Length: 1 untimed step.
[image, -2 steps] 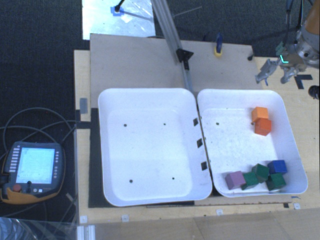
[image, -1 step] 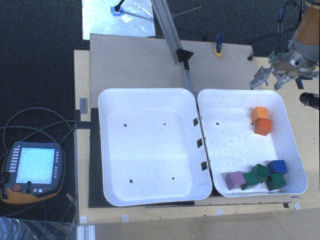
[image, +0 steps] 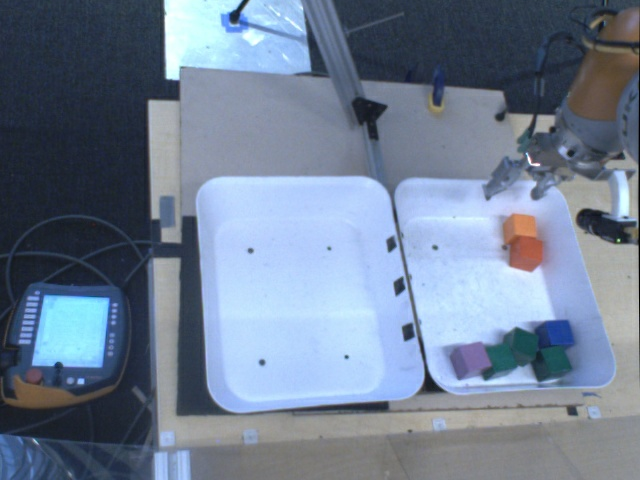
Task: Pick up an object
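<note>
In the right bin (image: 440, 268) two orange blocks (image: 521, 242) sit close together near the far right side. At the bin's near right corner lies a cluster: a pink block (image: 467, 359), green blocks (image: 520, 346) and a blue block (image: 555, 332). My gripper (image: 520, 182) hangs over the bin's far right rim, above and just behind the orange blocks. Its fingers (image: 499, 180) are spread apart with nothing between them.
The left bin (image: 300, 288) lies beside the right one, joined by black clips. A slanted metal pole (image: 340, 58) rises behind the bins. A teach pendant (image: 65, 343) with cables rests at the far left, off the bench.
</note>
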Each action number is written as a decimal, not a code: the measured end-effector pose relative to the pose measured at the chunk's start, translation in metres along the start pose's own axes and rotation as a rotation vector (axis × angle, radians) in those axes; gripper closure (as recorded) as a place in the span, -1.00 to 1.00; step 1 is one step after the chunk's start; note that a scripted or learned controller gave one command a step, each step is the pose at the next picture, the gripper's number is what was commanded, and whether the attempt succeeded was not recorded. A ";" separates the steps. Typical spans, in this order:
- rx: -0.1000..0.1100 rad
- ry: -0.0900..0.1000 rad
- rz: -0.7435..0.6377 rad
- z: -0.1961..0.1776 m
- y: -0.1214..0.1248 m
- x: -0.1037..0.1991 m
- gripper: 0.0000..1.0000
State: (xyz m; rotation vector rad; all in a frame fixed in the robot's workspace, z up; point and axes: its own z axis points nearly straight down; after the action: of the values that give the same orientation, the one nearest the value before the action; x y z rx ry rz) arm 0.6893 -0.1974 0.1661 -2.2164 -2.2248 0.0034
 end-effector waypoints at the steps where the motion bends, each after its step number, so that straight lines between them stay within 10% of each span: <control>1: -0.001 0.000 0.001 0.044 -0.006 -0.004 -1.00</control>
State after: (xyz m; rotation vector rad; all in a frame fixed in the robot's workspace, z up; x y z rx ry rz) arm 0.6832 -0.2018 0.1218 -2.2186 -2.2237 0.0027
